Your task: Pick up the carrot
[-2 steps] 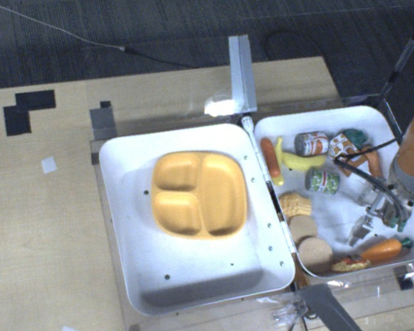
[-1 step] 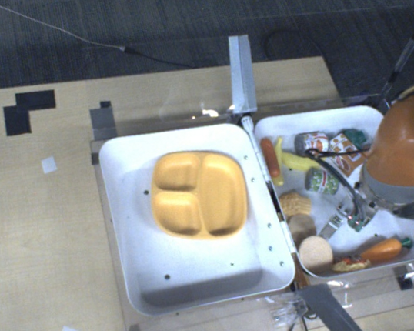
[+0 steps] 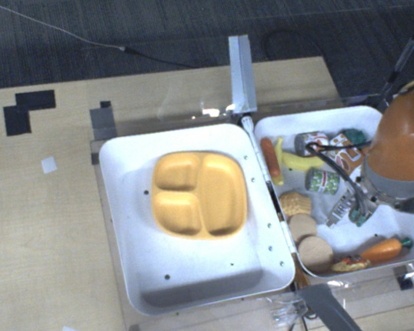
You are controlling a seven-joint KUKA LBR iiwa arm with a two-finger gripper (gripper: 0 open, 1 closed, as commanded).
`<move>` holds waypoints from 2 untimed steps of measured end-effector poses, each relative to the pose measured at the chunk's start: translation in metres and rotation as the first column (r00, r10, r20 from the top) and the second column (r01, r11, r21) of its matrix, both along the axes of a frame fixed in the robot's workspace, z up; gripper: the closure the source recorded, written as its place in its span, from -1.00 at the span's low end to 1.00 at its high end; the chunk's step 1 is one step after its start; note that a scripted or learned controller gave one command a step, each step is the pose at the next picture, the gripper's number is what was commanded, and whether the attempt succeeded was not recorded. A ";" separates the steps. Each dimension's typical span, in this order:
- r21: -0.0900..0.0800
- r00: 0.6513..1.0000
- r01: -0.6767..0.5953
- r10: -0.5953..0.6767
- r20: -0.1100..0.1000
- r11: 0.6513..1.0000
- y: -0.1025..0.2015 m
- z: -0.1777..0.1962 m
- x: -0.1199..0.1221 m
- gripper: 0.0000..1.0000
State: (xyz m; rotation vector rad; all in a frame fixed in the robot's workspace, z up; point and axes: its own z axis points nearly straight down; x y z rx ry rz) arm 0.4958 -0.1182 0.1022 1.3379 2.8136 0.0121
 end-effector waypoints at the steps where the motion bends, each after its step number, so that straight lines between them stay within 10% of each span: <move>1: -0.006 0.959 -0.285 0.285 -0.011 0.959 0.006 -0.011 -0.002 1.00; 2: -0.014 0.771 -0.637 0.637 -0.011 0.771 -0.001 -0.011 0.004 1.00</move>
